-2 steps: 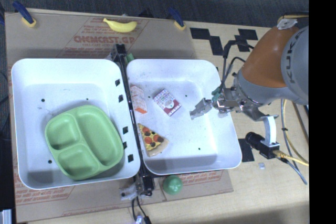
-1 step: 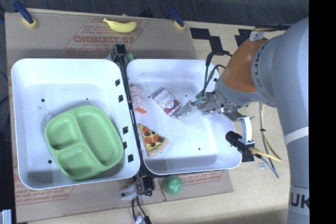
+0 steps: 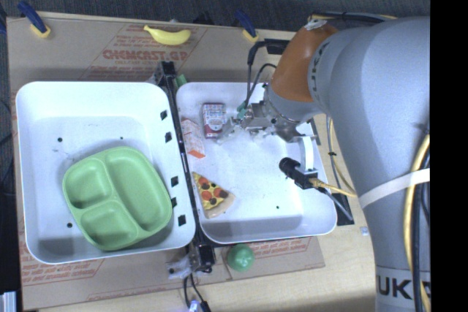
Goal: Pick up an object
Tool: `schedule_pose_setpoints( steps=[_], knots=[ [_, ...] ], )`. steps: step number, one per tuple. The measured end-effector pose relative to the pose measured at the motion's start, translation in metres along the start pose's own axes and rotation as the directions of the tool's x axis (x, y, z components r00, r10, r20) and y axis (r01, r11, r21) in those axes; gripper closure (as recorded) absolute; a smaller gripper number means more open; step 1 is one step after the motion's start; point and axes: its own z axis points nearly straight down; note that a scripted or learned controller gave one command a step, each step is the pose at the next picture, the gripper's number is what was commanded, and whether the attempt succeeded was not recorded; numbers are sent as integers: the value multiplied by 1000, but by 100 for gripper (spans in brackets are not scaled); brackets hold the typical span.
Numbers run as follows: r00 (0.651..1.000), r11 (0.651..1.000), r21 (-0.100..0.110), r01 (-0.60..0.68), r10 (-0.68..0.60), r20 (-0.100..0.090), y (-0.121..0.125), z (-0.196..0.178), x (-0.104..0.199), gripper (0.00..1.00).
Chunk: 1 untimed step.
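From above, the desk (image 3: 344,270) carries a sheet of brown printed cardboard (image 3: 117,51) with two shallow white plastic bins side by side on it. The left bin (image 3: 44,113) holds a light green plastic tray with three compartments (image 3: 117,197), lying flat in the near half of the bin.

The right bin (image 3: 252,223) holds several small things. A small red and white packet (image 3: 213,118) lies near the far left corner. Just left of it, close to the wall between the bins, sits a pale wrapper (image 3: 189,129) with a small orange scrap (image 3: 196,153) just nearer the camera. A toy pizza slice with red toppings (image 3: 211,194) rests against the near left wall of that bin.

The grey arm with the orange band (image 3: 303,69) reaches in from the right and leans over the right bin. Its gripper (image 3: 245,120) hangs low over the far half of the bin, just to the right of the red and white packet. The metal parts there blur together, so I cannot tell how the gripper stands, and nothing is visibly caught in it. A black cable end (image 3: 296,172) hangs beneath the wrist above the bin floor.

Outside the bins, a yellow toy banana (image 3: 168,33) lies on the cardboard beyond the far edge, and a green ball (image 3: 239,257) sits on the cardboard by the near edge. Blue clamps (image 3: 34,18) grip the cardboard at its far corners.
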Motion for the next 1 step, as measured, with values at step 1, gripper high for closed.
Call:
schedule_pose_setpoints(
  steps=[1],
  knots=[
    [1000, 1000, 2, 2, -2, -1, 0, -10, 0, 100]
  ],
)
